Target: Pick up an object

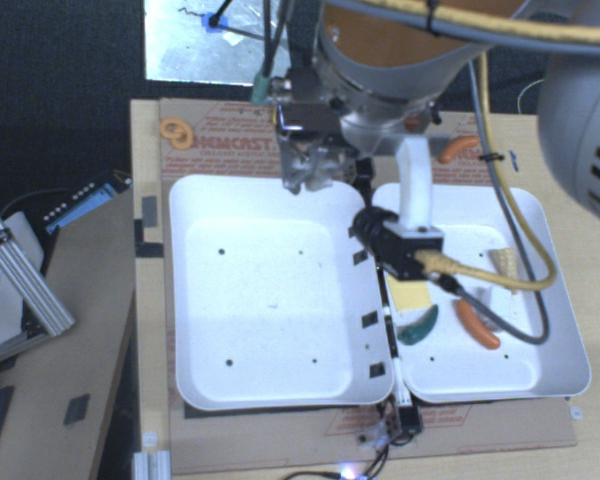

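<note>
My gripper hangs over the far rim of the left bin, near the divide between the two bins. Nothing shows in its grasp. In the right bin lie a yellow flat square, a dark green curved piece, an orange sausage-shaped thing and a beige wedge. All of them sit to the right of and nearer than the gripper, well apart from it. The arm's wrist hides the far part of the right bin.
An orange pretzel-shaped thing lies on the cardboard behind the left bin. Another orange sausage-shaped piece lies behind the right bin. A yellow cable loops over the right bin. A metal frame stands at the left.
</note>
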Robot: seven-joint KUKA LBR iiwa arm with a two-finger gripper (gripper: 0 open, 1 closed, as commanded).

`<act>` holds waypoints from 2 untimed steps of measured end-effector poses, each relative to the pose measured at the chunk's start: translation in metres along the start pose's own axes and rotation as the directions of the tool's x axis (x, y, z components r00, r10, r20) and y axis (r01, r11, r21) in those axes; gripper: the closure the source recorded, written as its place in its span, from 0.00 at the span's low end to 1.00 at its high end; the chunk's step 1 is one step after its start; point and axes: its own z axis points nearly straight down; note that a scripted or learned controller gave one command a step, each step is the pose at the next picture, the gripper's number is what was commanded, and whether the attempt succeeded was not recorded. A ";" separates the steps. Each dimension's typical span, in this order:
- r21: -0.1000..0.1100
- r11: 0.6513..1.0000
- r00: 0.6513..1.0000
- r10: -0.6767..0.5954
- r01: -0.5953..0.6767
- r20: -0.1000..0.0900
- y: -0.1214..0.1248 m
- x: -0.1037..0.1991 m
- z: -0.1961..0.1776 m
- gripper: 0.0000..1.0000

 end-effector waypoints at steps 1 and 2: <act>0.000 1.000 1.000 -0.001 0.001 0.000 0.000 -0.001 -0.024 1.00; 0.016 1.000 1.000 0.005 -0.005 0.009 -0.002 0.000 0.114 1.00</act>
